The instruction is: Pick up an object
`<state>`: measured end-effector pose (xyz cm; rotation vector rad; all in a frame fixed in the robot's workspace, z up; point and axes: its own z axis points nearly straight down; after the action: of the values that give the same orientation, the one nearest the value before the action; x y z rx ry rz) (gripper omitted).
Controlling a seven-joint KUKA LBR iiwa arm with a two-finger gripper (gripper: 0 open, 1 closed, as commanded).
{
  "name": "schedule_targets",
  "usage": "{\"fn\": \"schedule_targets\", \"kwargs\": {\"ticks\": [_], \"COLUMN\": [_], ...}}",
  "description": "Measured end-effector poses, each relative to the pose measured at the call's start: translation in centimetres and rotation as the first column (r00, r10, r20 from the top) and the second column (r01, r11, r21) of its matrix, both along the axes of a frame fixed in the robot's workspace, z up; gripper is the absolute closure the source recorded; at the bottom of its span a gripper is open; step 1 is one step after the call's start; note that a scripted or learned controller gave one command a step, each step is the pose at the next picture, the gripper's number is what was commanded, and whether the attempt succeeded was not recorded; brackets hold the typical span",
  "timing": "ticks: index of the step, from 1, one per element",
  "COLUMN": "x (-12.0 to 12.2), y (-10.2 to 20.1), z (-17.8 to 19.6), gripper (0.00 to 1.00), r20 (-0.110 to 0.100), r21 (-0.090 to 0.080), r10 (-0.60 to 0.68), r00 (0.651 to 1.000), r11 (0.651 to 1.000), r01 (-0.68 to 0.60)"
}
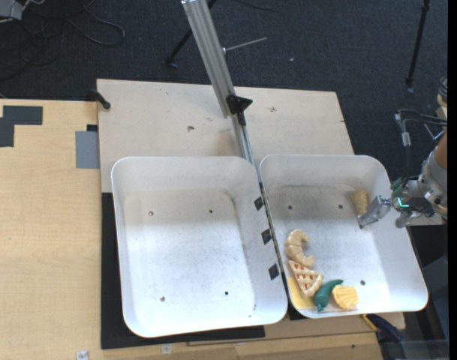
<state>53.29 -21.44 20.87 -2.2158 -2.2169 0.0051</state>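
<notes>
While gripper (372, 213) hangs over right bin (393, 201) | jaw state unreadable | tan piece (360, 199), possibly bread, just beside it

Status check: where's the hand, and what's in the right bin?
Hand at right bin right wall, beside tan piece. Nothing visibly held. Other toys clustered near front-left.

Grey arm with orange band: cut off by the right picture edge; wrist alone showed. Metal two-finger gripper (372, 214): too small and blurred to tell its finger spacing. Small tan lump (360, 200) in the right white bin (408, 276): touching or just clear of the gripper tip, could not be told. Green curved plastic piece (323, 292): partly overlapping the tan lattice wedge (306, 280), hiding its lower corner. Yellow ridged item (346, 297): kind unclear.
</notes>
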Motion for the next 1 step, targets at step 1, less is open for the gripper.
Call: {"fn": "schedule_targets", "kwargs": {"ticks": [1], "x": [0.09], "y": [-0.03], "z": [0.22], "gripper": [0.0], "r20": [0.004], "r21": [-0.001], "r10": [0.0], "r00": [1.0], "r11": [1.0], "r01": [0.0]}}
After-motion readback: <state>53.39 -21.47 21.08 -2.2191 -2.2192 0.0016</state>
